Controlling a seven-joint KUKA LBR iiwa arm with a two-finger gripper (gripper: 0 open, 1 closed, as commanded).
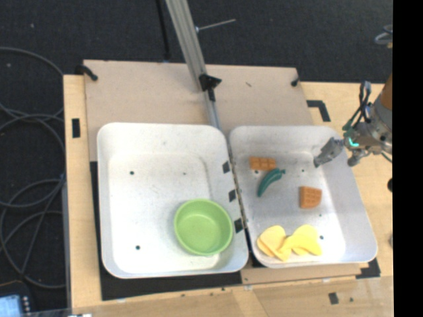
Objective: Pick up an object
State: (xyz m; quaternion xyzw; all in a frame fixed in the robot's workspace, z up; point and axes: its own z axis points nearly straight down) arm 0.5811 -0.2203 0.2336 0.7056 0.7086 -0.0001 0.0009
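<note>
**A:** Which object would you go for? The orange block point(310, 197) lies in the right bin point(357, 207), below the jaws and a little to their left, apart from everything else. It looks like the easiest pick to me.

**B:** And the others?

**A:** The green pepper-shaped piece point(269, 179) and the small orange waffle-like piece point(262, 164) sit further left of the jaws, touching or nearly so. The yellow chips point(291, 242) are piled well below them, close to the bin's near wall. All look flat and awkward.

**B:** Where do the jaws stand?

**A:** The gripper point(328, 152) hangs over the right bin's upper right part, nothing between its fingers. I cannot tell from this slant whether the jaws are parted or together, so check before you descend.

**B:** Advice?

**A:** Centre over the block, turn the wrist so the fingers straddle its narrower sides, and descend straight. Keep away from the bin wall. The green bowl point(203, 226) in the left bin point(132, 157) is far left of the jaws; ignore it.
</note>
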